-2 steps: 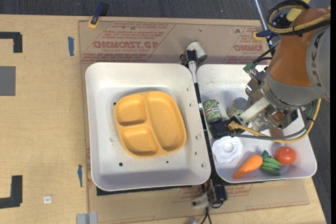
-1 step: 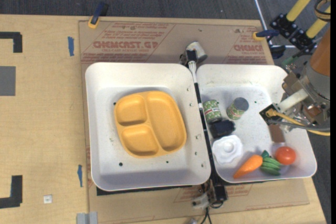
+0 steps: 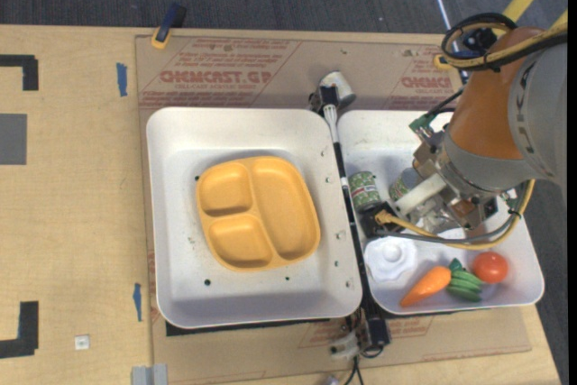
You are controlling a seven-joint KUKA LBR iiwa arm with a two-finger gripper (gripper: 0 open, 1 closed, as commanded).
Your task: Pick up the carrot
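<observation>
You see two white bins side by side on a cardboard-covered bench. The left bin [image 3: 171, 194] holds a yellow divided plate [image 3: 259, 212] with three compartments, lying roughly in the middle of the bin floor.

The carrot [image 3: 427, 284] lies in the right bin [image 3: 527, 284], near its front edge. It rests at a slant, the orange tip pointing toward the lower left and the thick end higher and to the right. Its thick end touches a green leafy piece [image 3: 466, 281], which may be the carrot's own top or a separate green vegetable; you cannot tell which. Just to the right of that sits a red tomato [image 3: 490, 266]. Just left of and above the carrot stands a white bottle [image 3: 390, 257] seen from above, close beside the carrot's tip. Farther back, by the divider between the bins, a small can with a green label [image 3: 364, 188] lies tilted.

The arm [image 3: 505, 113] reaches in from the right, its orange band over the back of the right bin. The gripper [image 3: 431, 207] hangs over the middle of that bin, behind the carrot and apart from it, with nothing of the carrot between its parts. Cables and the wrist body hide the claw, so you cannot tell whether it is wide or narrow.
</observation>
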